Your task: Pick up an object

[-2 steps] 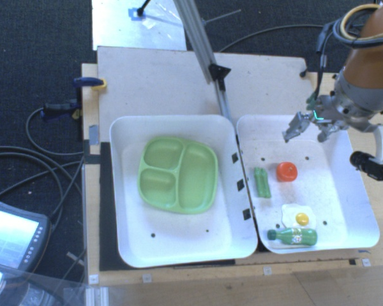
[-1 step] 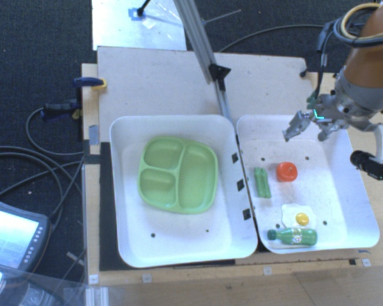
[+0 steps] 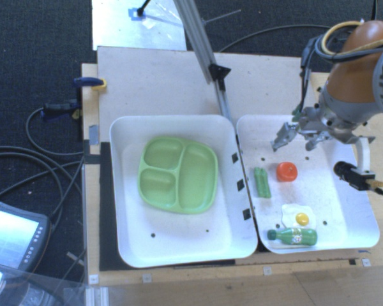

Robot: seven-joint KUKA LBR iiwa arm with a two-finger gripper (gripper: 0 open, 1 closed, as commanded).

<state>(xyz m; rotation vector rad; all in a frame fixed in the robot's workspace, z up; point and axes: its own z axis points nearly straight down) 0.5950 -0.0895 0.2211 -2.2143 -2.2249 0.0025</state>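
Observation:
My gripper [image 3: 297,139] hangs over the upper part of the right bin [image 3: 351,228], fingers spread open with nothing between them. Just below it lies a red tomato-like object [image 3: 286,171]. A green stick-shaped object [image 3: 262,182] lies left of the red one. Nearer the front edge sit a fried egg toy [image 3: 298,217] and a green bottle [image 3: 294,236] lying on its side.
The left bin [image 3: 131,234] holds a light green divided plate [image 3: 178,175]. A metal pole [image 3: 201,34] slants across the bench behind the bins. Cables and a teach pendant [image 3: 9,234] lie on the floor to the left.

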